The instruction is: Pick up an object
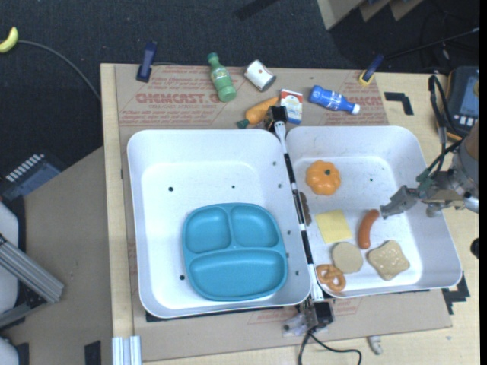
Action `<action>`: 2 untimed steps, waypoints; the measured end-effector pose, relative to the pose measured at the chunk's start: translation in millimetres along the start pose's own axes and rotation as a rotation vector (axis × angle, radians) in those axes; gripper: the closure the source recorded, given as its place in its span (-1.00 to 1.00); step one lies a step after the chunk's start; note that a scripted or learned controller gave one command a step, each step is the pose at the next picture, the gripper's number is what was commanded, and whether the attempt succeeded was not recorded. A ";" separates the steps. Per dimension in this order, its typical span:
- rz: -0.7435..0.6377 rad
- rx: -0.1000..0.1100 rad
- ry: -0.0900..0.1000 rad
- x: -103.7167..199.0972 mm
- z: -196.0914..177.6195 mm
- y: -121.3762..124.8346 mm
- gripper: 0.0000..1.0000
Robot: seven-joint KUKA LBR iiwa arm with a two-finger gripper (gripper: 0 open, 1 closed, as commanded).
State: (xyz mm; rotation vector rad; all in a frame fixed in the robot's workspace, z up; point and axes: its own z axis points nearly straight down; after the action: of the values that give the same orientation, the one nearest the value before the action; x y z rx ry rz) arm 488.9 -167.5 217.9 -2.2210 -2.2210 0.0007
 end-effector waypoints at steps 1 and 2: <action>0.000 -0.002 -0.001 -0.1 133.3 23.9 -1.00; 0.001 -0.003 -0.001 -0.1 123.6 24.0 1.00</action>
State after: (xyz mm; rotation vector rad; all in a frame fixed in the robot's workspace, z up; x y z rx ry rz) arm 512.8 -167.6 94.3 -2.2249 -2.2219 -0.0018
